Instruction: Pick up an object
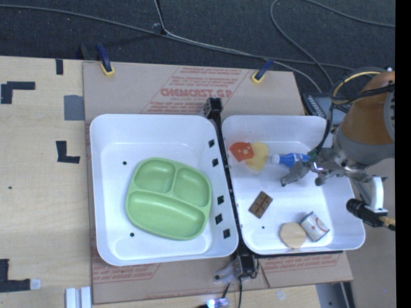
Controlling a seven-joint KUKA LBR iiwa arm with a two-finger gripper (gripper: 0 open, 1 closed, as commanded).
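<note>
The right bin (pixel 334 130) holds several small items. A red piece (pixel 241 151) and a yellow piece (pixel 259 156) lie together near its far left. A blue and white bottle-like item (pixel 290 159) lies beside them. My gripper (pixel 304 177) hovers just in front of that blue item, at the bin's right side. Its two grey fingers (pixel 290 176) are spread apart, so it is open, with nothing between them. A brown chocolate bar (pixel 260 204) lies in the middle. A tan round disc (pixel 293 235) and a small white and red can (pixel 314 225) sit at the near edge.
The left bin (pixel 106 133) holds a green divided plate (pixel 169 198). A black divider (pixel 221 172) runs between the bins. Yellow clamps (pixel 260 74) hold the cardboard at the back. Cables trail over the dark floor behind.
</note>
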